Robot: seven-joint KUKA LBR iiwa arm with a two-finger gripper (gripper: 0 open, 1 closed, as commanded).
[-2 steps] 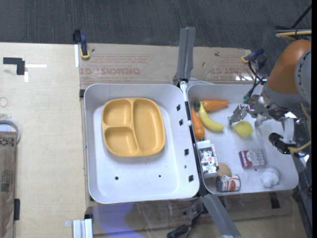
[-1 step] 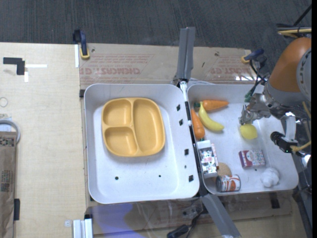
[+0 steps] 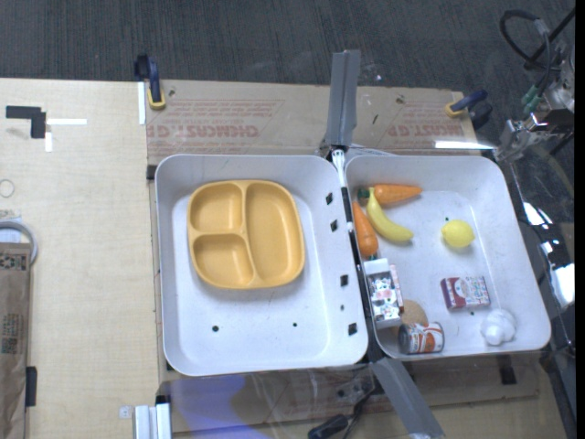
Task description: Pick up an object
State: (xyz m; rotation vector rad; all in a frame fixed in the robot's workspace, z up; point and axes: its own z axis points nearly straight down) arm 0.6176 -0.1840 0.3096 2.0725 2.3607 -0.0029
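The end effector (image 3: 539, 108) is seen at the far right edge, above the right shallow white bin (image 3: 512, 199); its state cannot be told. Below and left of it, a round yellow lemon (image 3: 458, 234) is lying beside a curved yellow banana (image 3: 388, 221).

From my seat, the labels on the small red carton (image 3: 464, 293) and the printed box (image 3: 384, 292) are too small for me to read. The can (image 3: 421, 338) lies on its side at the bin's lower wall, its print a blur. A brownish round thing (image 3: 414, 314) sits half hidden behind the can and the box; I cannot say what it is. The second carrot (image 3: 365, 230) is partly covered by the banana (image 3: 388, 220). The brown bag (image 3: 13, 337) is cut off by the left edge. The cables and hardware (image 3: 539, 71) at upper right run out of view, too tangled to make out.
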